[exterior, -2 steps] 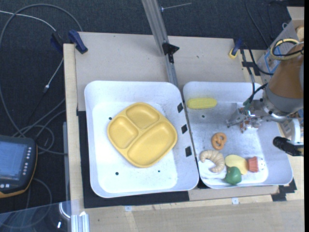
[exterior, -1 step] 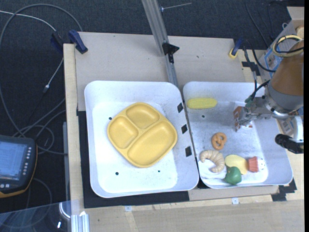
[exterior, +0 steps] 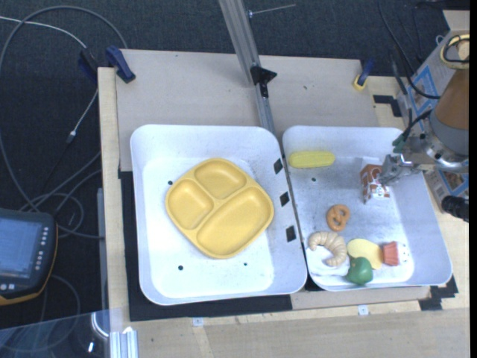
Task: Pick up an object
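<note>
Right now you can see the gripper near the right bin's right edge, jaws state unclear, just beside the small red-and-white carton-like object on the bin floor.

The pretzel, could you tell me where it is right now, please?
The pretzel lies mid right bin, just above the croissant.

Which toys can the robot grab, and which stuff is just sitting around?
For the grabbing job:
claw
red-and-white toy by the claw
yellow corn
pretzel
croissant
lemon
green pepper
orange block

Just lying about:
yellow divided plate in the left bin
blue clamp
tablet
</note>
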`<action>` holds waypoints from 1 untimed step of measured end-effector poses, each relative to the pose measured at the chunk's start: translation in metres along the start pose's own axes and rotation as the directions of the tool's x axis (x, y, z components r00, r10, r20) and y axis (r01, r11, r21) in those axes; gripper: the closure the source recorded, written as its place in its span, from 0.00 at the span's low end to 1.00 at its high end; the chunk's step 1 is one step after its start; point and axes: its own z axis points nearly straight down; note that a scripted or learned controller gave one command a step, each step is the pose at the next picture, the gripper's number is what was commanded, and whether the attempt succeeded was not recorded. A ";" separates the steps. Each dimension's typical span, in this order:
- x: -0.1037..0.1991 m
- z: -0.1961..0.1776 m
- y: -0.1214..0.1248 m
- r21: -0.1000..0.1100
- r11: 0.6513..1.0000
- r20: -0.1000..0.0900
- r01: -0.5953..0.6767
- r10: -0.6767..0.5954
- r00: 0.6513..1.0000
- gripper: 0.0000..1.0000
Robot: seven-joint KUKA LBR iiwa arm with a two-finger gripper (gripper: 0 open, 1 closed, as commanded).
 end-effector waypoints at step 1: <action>-0.006 -0.063 -0.002 -0.003 1.000 0.001 0.000 0.000 1.000 1.00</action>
